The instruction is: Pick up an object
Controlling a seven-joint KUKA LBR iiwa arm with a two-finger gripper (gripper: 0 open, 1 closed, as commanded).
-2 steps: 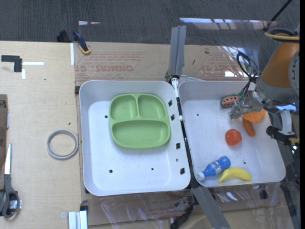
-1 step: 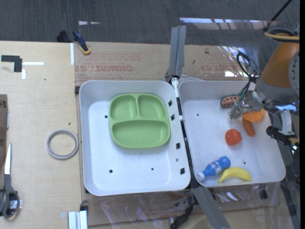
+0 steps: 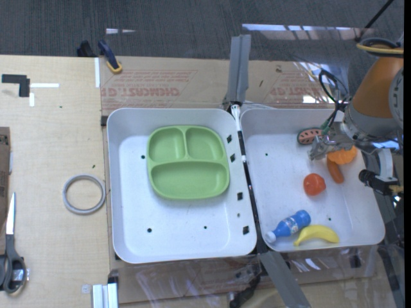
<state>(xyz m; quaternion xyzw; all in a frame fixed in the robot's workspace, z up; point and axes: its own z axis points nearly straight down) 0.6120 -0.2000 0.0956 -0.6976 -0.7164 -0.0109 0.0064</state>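
Jaws point(image 3: 323, 147) state unclear, low in right bin point(image 3: 276, 191); bins on cardboard-covered bench point(image 3: 51, 133), dark carpet point(image 3: 192, 11) behind.

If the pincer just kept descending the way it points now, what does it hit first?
Most likely the orange carrot-like toy directly below the pincer in the right bin; they overlap in the camera view. Depth is unclear, so it may already be touching.

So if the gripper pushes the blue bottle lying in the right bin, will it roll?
Probably: the blue bottle lies on its side and looks round. It seems small and light, so likely slides easily. The banana beside it might stop it.
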